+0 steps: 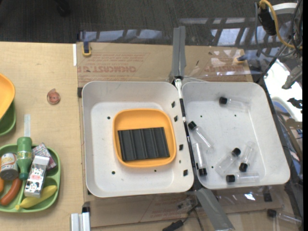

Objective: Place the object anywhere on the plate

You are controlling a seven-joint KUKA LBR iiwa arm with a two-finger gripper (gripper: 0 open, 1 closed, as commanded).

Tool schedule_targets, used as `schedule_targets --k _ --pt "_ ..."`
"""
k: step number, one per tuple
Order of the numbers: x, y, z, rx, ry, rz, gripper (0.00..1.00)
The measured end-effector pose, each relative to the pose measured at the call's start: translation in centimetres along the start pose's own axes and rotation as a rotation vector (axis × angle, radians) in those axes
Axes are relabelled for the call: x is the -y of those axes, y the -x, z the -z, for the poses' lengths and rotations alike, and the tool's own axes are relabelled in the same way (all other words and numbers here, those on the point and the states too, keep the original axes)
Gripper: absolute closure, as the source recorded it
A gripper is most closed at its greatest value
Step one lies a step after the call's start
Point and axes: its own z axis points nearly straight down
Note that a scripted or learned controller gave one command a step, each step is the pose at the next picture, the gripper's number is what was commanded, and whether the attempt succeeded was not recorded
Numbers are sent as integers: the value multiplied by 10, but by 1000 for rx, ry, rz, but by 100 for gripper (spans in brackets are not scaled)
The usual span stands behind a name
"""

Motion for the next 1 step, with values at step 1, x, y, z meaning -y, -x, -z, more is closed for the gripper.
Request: schedule_targets --k 1 --pt "0 0 -12 -1 0 52 0"
